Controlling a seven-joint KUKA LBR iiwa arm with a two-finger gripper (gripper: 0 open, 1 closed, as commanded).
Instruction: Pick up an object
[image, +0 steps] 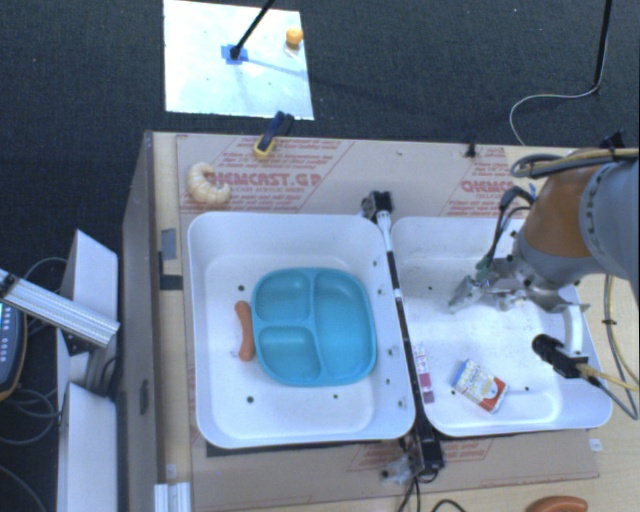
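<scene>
Two white bins side by side on a cardboard-topped worktop (330, 170), across the middle of the frame.

In the left bin (215, 400), near the centre, a blue plate (312, 325) with three compartments, lying flat. Just left of the plate, a reddish-orange sausage (244, 330), lengthwise up and down the frame, close beside the plate's rim. Touching or not: hard to tell.

In the right bin (560, 410), toward the lower middle, a small packet (478, 385), white with orange and blue print, flat and slightly askew. At that bin's left edge, a thin pink-and-white strip (423, 368), just beside the dark rod (395, 290) along the seam between the bins.

Grey arm (570, 225) with an orange band, reaching in from the right of the frame. Gripper (462, 296) in the upper middle of the right bin, pointing left and down over bare white floor, apart from the packet below it and from the strip. Wide, narrow or holding something: cannot tell from this angle. Contact with the bin floor likewise unclear.

On the worktop at upper left, outside the bins, a pale curled thing (207, 183) like a pastry. Further right, at the worktop's top edge, a dark-handled tool (270, 135) with a yellow part. Beyond, at the top of the frame, a white sheet (235, 75) with a small orange ball (293, 38) on it. At the bottom right corner, a reddish-orange thing (555, 503), partly cut off.
</scene>
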